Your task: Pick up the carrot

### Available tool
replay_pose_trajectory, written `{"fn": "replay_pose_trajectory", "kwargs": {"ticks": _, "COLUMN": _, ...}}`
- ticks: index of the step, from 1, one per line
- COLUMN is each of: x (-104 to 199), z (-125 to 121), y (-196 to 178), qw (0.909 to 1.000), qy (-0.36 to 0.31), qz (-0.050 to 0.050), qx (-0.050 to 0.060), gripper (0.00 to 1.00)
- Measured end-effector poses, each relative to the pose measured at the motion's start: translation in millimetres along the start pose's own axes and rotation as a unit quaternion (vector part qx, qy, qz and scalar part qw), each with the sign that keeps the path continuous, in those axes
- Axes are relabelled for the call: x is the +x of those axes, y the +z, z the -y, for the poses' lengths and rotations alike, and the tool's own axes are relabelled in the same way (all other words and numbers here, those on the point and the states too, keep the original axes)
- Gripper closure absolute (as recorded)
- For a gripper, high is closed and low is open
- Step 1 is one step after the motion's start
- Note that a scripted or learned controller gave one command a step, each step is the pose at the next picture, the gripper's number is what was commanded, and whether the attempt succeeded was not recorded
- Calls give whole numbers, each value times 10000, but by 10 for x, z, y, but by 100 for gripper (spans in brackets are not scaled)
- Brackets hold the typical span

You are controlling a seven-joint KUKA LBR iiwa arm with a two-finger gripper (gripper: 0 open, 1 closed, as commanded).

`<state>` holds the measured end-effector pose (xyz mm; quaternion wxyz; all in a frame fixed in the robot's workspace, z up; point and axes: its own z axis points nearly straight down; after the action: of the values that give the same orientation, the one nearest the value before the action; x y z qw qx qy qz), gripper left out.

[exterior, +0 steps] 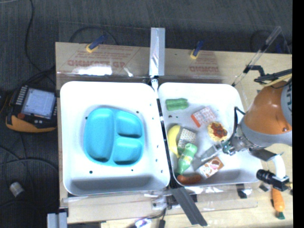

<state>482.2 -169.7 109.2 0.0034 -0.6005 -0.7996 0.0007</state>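
Camera view: the carrot (278, 201) lies on the bench outside the right bin (237, 91), long axis near vertical, green tip toward the bottom edge. Whether the jaws (228, 148) are wide or narrow cannot be told.

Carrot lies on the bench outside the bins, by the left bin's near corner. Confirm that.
Wrong side. The camera view shows the carrot on the bench outside the bins, but by the right bin's near corner.
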Motion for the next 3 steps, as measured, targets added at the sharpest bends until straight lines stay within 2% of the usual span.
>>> {"fn": "replay_pose_trajectory", "kwargs": {"ticks": 1, "x": -82, "z": -507, "y": -510, "qw": 9994, "qy": -356, "qz": 9, "qx": -6, "gripper": 0}}
{"fn": "replay_pose_trajectory", "kwargs": {"ticks": 2, "x": 291, "z": -281, "y": 204, "qw": 9937, "qy": -1116, "qz": 63, "qx": -48, "gripper": 0}}
{"fn": "replay_pose_trajectory", "kwargs": {"ticks": 3, "x": 53, "z": -886, "y": -319, "qw": 9892, "qy": -1467, "qz": 14, "qx": -9, "gripper": 0}}
